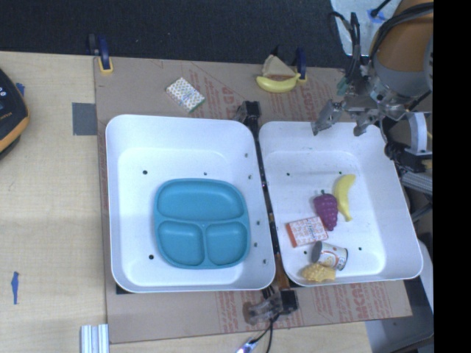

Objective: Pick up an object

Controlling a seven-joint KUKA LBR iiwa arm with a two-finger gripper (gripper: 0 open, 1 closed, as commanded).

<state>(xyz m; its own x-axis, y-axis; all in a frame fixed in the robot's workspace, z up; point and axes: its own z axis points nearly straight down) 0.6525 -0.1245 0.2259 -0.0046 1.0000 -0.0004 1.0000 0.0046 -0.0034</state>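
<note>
At nine o'clock on the tabletop (51, 197) you have the left bin (125, 142), and inside it a blue divided plate (200, 223) lying flat. Behind that bin, toward twelve o'clock on the brown mat (221, 87), sit a small patterned packet (185, 93) and a yellow banana-shaped toy (277, 81), both outside the bins.

Move right to the right bin (294, 142), where the pickable things gather at its five o'clock end: a flat red-and-white card (306, 231), a purple bunch of grapes (327, 210) just beside a yellow banana (344, 195), a small can (330, 256) on its side, and a crumbly yellow piece (318, 273) at the near wall. They lie close together, some touching.

At two o'clock the gripper (343, 121) hangs over the far rim of the right bin, its two fingers spread apart and nothing between them. It is well apart from the cluster.

Judging from this, you are at the approach step; no grasp has begun. The next move calls for carrying the gripper toward six o'clock over one item, then descending. The banana looks the easiest: long, narrow, smooth, lying flat with its upper end free, though the grapes crowd its lower end.
</note>
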